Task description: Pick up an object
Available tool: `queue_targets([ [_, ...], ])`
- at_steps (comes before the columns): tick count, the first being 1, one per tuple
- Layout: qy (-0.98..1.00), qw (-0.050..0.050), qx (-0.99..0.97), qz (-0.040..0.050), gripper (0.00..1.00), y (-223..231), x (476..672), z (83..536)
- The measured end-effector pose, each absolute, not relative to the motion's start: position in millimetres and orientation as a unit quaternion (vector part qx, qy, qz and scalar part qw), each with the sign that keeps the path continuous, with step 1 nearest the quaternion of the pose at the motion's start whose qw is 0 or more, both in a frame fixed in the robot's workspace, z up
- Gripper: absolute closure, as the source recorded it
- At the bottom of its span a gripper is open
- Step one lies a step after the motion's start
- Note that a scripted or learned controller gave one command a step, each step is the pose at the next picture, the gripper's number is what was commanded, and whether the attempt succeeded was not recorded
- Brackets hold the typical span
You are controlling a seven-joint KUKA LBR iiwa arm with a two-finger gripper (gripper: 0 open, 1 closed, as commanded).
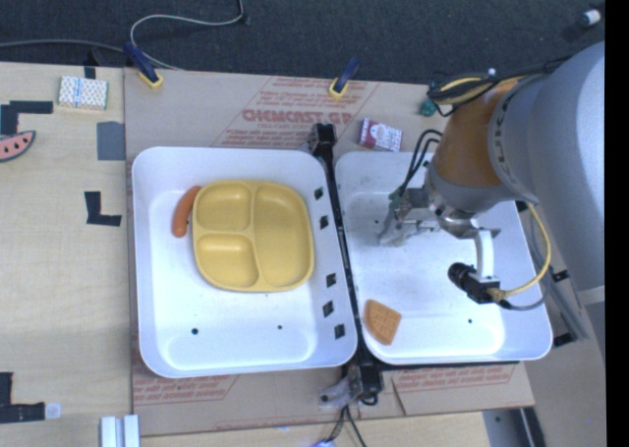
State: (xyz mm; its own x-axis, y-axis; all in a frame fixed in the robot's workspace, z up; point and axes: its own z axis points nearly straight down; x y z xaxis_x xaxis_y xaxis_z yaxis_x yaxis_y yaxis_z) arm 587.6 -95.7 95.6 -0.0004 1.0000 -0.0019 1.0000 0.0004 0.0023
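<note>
My gripper [393, 226] reaches down into the right white bin [491, 337], near its upper middle, below the orange-banded wrist. A small orange-brown cracker [382, 321] lies flat in the same bin's front left corner, well apart from the gripper. In the left bin [167, 327] a yellow divided plate [254, 235] lies flat, and an orange sausage [183, 211] rests against its left rim.
A black divider with clips [332, 239] runs between the two bins. On the cardboard behind the bins sit a small red-and-white packet [378, 135] and two yellow-blue clamps [143, 64]. The arm's cables [491, 288] hang over the right bin's right side.
</note>
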Motion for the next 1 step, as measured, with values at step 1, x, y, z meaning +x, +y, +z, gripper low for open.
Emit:
queue_targets([
  [1,0.707,0.001,0.707,0.0002,0.00,-95.7,587.5,95.5],
])
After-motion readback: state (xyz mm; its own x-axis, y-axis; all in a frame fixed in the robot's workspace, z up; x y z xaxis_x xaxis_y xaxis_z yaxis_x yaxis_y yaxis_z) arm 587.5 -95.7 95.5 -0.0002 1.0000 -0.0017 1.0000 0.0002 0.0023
